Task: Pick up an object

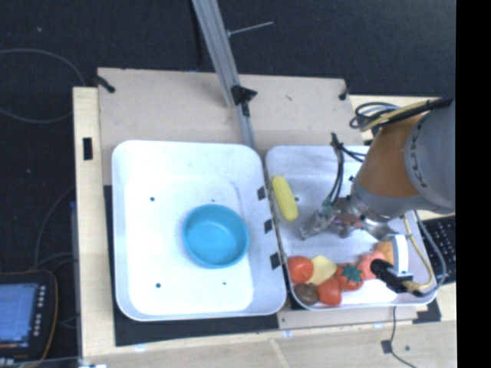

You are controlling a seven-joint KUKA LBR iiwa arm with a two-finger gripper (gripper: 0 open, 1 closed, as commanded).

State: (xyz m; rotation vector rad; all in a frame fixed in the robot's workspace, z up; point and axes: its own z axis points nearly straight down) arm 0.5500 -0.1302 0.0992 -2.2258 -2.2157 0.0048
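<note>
we are hovering our gripper (316, 228), its grip unreadable, just right of the yellow corn (285, 198), long axis running roughly up-down.

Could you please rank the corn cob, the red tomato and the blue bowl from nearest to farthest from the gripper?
From the gripper:
1. Corn cob, in the right bin, by its left wall.
2. Red tomato, at the right bin's near edge.
3. Blue bowl, in the left bin.
</note>
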